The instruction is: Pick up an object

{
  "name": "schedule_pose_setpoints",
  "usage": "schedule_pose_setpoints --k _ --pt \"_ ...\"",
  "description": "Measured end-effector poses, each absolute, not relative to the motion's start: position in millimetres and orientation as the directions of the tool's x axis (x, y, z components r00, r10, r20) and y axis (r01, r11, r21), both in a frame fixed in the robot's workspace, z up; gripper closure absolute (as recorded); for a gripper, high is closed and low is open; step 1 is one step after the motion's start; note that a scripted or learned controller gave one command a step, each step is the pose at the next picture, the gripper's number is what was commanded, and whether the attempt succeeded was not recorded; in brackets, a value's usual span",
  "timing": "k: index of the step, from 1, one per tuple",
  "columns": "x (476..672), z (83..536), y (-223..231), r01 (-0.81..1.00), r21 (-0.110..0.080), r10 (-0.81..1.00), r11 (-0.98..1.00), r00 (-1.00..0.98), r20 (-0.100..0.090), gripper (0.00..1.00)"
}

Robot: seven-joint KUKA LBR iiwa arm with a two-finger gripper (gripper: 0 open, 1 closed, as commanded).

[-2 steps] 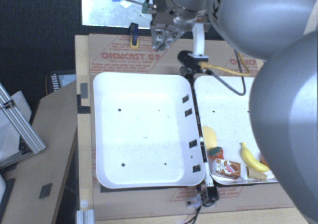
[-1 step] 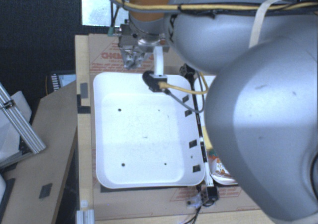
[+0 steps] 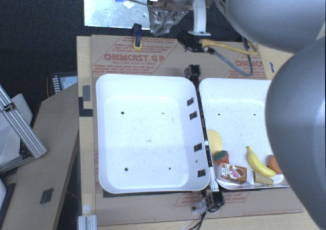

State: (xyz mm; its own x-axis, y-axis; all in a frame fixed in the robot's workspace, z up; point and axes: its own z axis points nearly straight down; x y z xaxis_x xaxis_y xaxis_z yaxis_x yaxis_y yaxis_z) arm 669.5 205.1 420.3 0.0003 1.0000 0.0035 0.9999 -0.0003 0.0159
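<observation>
The right bin (image 3: 234, 104) holds several items in its near corner: a banana (image 3: 256, 161), a pale yellow rounded piece (image 3: 214, 139), a small red item (image 3: 220, 156), a flat red-and-white packet (image 3: 234, 173) and an orange item (image 3: 274, 164) half hidden by the arm. My gripper (image 3: 162, 22) hangs high over the far edge of the bench, beyond both bins and well away from the items. I see nothing held in it. The grey arm's bulk covers the right bin's right side.
The left bin (image 3: 109, 96) sits beside the right one, with a black clip strip (image 3: 199, 127) along their shared wall. Yellow and grey cables (image 3: 229, 50) lie on the cardboard behind the bins. An aluminium rail (image 3: 20, 127) stands at the left.
</observation>
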Motion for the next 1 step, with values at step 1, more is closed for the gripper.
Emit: schedule_pose_setpoints --k 1 --pt "667.9 351.5 235.4 1.0 -0.003 1.0 0.007 -0.007 0.0 1.0"
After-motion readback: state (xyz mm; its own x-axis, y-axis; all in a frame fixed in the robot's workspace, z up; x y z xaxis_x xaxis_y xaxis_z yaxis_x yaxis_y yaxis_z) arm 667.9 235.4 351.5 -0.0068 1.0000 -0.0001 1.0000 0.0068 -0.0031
